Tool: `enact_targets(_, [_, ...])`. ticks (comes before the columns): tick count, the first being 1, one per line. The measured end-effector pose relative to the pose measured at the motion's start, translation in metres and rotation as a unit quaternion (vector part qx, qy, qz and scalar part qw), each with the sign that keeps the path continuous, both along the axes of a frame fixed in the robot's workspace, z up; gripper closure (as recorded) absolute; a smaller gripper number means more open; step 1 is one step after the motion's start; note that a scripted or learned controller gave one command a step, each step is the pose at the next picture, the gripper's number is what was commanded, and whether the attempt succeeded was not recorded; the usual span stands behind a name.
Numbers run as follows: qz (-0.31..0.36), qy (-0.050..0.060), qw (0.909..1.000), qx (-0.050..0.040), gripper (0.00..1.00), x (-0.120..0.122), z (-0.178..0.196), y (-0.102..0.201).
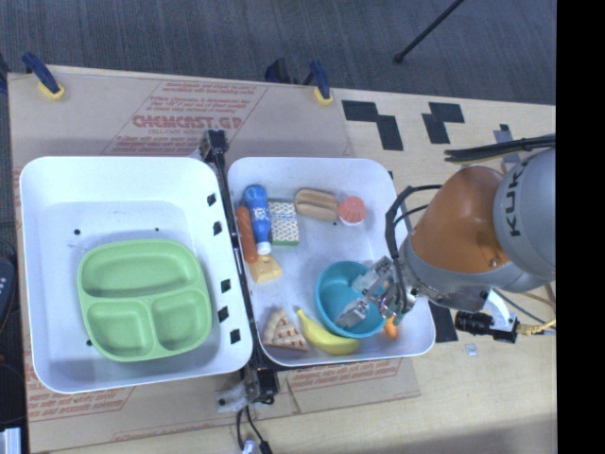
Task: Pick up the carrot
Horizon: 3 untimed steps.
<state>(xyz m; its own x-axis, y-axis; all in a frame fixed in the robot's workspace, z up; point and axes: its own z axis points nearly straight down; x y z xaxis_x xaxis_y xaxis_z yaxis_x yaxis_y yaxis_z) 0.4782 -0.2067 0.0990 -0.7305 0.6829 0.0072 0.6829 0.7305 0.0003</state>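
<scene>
Inside the right bin (312, 170), a carrot (246, 234) lies beside a blue bowl (333, 291).

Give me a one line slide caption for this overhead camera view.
Gripper reaching into the blue bowl in the right bin, carrot at that bin's left wall.

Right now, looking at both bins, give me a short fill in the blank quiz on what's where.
1. The green divided tray lies in the ____ bin.
2. The end effector is over the ____ bowl.
3. Along the near wall of the right bin, the yellow banana lies beside a slice of ____.
4. The blue bottle stands next to the orange ____, close to the wall between the bins.

Missing words: left; blue; pizza; carrot
</scene>
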Motion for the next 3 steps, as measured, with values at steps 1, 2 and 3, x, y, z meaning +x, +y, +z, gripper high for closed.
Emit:
enact_targets(1, [-0.026,-0.005,0.9996,-0.0052,0.00,0.001,0.090,-0.005])
enact_targets(2, [0.031,-0.004,0.9995,-0.0024,0.00,0.002,-0.005,0.002])
enact_targets(3, [0.036,-0.002,0.9994,-0.0019,1.00,0.002,0.005,0.003])
